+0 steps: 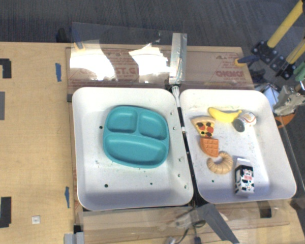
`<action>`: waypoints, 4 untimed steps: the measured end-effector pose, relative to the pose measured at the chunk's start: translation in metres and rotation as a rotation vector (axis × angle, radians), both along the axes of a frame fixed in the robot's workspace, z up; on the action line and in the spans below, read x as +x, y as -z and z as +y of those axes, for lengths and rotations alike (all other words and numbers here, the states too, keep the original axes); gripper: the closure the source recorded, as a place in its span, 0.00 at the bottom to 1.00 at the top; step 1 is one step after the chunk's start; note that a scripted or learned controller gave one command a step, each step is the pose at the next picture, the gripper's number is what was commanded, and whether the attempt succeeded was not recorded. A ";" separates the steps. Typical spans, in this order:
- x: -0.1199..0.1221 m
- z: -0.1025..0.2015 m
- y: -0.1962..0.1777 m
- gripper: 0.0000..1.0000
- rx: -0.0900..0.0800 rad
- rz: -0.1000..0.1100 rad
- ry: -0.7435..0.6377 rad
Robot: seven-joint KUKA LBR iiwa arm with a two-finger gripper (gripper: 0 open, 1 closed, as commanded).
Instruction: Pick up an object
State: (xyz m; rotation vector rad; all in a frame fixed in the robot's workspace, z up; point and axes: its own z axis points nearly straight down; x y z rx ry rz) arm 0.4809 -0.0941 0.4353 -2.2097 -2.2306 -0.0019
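Gripper (291, 101): parked just outside right bin's (274, 151) right edge, near far corner; open or closed, cannot tell; nothing seen held. Task progress: nil, pick not yet done. Candidates, all lying in right bin: banana (223, 114), pizza slice (204, 127), waffle (210, 146), milk carton (244, 179). Left bin (86, 177): teal plate (136, 136).

Little of the arm (293, 101) to go on, just a sliver at the tabletop's right edge. Pale grey, metallic-looking housing with hard angular edges and bright glints. An orange band (284, 119) sits on its lower side, curved. Cables, screws, markings - too small to tell.
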 end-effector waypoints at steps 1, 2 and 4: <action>-0.001 -0.077 0.000 1.00 -0.005 -0.003 0.011; -0.001 -0.131 0.000 1.00 -0.006 -0.003 0.011; -0.002 -0.126 0.000 1.00 -0.005 -0.003 0.014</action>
